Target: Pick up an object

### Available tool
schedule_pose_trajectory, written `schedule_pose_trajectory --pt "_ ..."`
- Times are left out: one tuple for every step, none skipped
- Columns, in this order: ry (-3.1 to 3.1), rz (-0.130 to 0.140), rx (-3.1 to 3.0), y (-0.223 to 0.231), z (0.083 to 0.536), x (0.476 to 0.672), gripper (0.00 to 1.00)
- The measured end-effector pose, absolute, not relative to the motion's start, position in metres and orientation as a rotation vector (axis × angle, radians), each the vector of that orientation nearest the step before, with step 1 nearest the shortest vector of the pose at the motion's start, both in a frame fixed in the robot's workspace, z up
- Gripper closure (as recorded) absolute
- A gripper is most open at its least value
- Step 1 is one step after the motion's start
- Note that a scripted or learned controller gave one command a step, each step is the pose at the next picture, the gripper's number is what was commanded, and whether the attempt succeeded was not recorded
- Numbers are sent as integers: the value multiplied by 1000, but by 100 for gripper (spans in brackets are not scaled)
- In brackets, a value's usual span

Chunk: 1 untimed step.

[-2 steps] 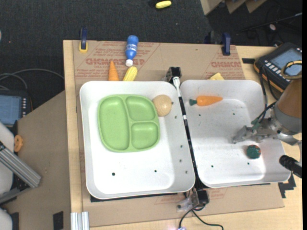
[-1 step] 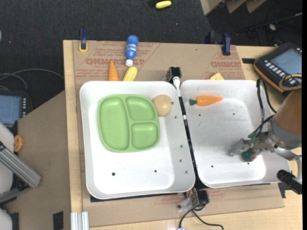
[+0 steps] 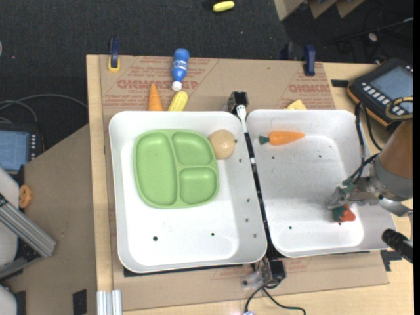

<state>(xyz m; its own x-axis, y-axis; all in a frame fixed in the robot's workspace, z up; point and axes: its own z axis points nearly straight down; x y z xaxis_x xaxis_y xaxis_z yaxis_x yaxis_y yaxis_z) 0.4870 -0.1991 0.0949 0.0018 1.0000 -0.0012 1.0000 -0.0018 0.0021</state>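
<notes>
My gripper (image 3: 344, 203) is low over the right bin (image 3: 308, 241), near its right wall, with the arm coming in from the right. A small red object with a green top (image 3: 346, 214) lies directly under the gripper tip and looks to be touching it. Whether it is held is unclear. An orange toy carrot (image 3: 284, 137) lies at the far end of the same bin, well away from the gripper. In the left bin (image 3: 184, 241) a green divided plate (image 3: 176, 168) has a beige round object (image 3: 222, 143) at its far right corner.
On the bench behind the left bin lie a blue-and-white bottle (image 3: 179, 67), an orange cone-like piece (image 3: 154, 98) and a yellow piece (image 3: 178, 100). Another yellow piece (image 3: 296, 105) sits behind the right bin. A teach pendant (image 3: 391, 90) rests at the far right.
</notes>
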Motion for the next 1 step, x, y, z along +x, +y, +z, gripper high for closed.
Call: schedule_pose_trajectory --pt "2225 4 2212 -137 129 517 100"
